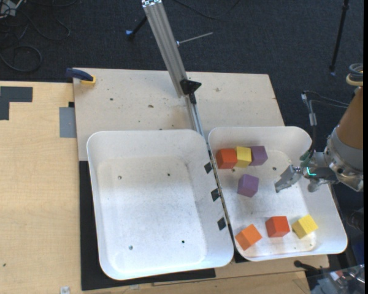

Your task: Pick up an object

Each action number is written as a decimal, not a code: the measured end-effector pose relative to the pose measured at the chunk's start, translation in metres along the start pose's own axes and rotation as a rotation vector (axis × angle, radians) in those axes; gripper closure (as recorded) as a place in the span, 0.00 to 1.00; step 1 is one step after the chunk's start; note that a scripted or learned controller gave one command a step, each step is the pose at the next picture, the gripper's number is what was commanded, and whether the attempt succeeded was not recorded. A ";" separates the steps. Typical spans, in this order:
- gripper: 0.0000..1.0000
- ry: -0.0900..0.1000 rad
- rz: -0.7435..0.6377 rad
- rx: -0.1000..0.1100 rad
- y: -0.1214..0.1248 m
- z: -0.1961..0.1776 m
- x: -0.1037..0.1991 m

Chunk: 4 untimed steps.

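Observation:
The right white bin [276,135] holds several small cubes. A red cube [226,158], a yellow cube [243,155] and a purple cube [258,155] sit in a row at its far left. A second purple cube [248,185] lies alone near the middle. Along the near side lie an orange cube [249,236], a red cube [277,226] and a yellow cube [305,226]. My gripper [299,185] hangs over the right part of this bin, open, with only bin floor between its fingers. It is right of the lone purple cube and apart from it.
The left white bin [104,164] lies beside the right one, with black clips along the shared edge. A slanted aluminium post [168,48] rises behind the bins. A blue-and-yellow clamp [81,76] rests at the board's far left corner.

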<state>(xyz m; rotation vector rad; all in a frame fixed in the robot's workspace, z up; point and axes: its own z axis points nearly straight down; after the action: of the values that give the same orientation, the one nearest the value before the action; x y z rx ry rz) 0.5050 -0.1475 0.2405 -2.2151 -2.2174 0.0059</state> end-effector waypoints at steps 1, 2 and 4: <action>0.00 -0.001 0.003 -0.005 0.001 -0.002 -0.001; 0.00 0.000 0.002 0.000 0.000 0.042 -0.004; 0.00 -0.001 0.005 -0.006 0.009 0.150 -0.001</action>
<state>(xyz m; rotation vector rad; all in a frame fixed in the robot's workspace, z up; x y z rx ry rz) 0.5131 -0.1483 0.0908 -2.2245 -2.2152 0.0008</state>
